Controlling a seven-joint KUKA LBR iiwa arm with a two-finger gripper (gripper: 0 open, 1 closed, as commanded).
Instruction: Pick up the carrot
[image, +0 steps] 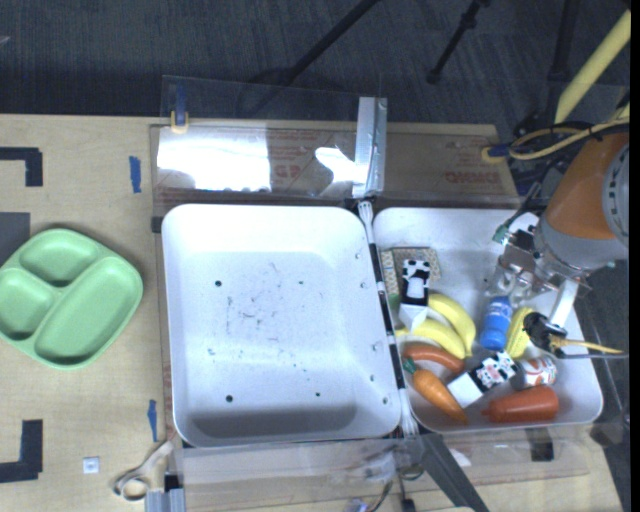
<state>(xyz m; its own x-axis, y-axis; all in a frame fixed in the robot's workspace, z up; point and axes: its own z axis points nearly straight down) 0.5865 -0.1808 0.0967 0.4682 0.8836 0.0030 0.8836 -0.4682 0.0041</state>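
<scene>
Camera view, from largest down: left bin (270, 320), white and shallow, at the frame's centre. Right bin (455, 235) touching it at 3 o'clock, cluttered along the lower half. Grey arm (590, 205) with orange band, reaching in from 3 o'clock over the right bin's upper right corner. Green divided plate (65, 297) on the bench at 9 o'clock, well apart from the bins. Bananas (447, 322) near the right bin's middle. Red pepper-like toy (522, 403), possibly a sausage, at the bin's 5 o'clock corner. Carrot (436, 390) lying at the bin's 7 o'clock corner, just beside the wall shared with the left bin, touching a black-and-white carton (483, 376) at its 3 o'clock. Blue bottle (496, 324) upright, right of the bananas. Gripper (520, 275) hovering above the blue bottle, at 1 o'clock from the carrot and apart from it; spread or pressed together, cannot tell.
</scene>
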